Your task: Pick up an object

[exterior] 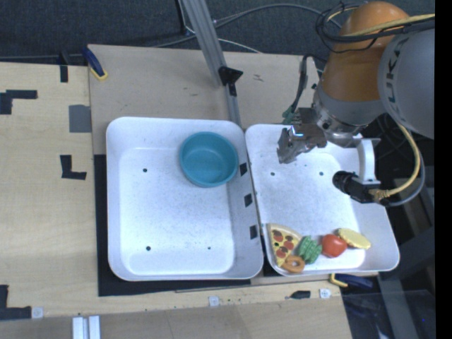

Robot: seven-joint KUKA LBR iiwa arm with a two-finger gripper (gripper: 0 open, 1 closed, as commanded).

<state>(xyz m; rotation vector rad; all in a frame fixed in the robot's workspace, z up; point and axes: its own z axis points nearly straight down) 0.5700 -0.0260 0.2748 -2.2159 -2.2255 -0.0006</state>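
Note:
My gripper hangs over the far left part of the right bin, with nothing visible between its fingers. At that bin's near edge lie a pizza slice, a green vegetable, a red tomato and a yellow piece, all well apart from the gripper. A blue bowl sits upright in the far right part of the left bin.
A slanted metal pole rises behind the two bins. The arm's grey body and orange band overhang the right bin's far right side, with cables around it. A black mount sticks out above the right bin.

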